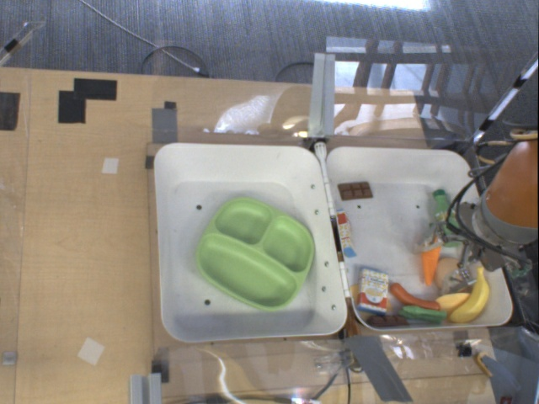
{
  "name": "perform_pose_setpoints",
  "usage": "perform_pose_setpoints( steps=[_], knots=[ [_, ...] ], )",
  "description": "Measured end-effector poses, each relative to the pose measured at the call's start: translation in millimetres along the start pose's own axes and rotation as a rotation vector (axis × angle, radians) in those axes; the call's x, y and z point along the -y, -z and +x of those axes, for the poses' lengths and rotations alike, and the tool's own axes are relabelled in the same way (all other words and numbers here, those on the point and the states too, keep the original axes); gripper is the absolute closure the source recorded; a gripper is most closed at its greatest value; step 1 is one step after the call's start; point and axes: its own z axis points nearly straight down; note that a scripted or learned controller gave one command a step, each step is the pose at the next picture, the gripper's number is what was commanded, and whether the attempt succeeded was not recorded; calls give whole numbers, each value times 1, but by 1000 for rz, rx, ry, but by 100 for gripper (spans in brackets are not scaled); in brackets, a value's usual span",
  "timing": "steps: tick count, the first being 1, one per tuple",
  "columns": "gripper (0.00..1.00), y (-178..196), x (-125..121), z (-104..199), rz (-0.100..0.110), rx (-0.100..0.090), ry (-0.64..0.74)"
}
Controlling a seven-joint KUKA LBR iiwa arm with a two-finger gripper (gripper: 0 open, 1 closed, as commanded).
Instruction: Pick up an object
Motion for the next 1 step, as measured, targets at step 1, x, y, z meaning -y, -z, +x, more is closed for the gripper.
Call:
perform_pose_setpoints(
  steps=[1],
  knots=[
    [100, 12, -2, -5, 1, 8, 7]
  ],
)
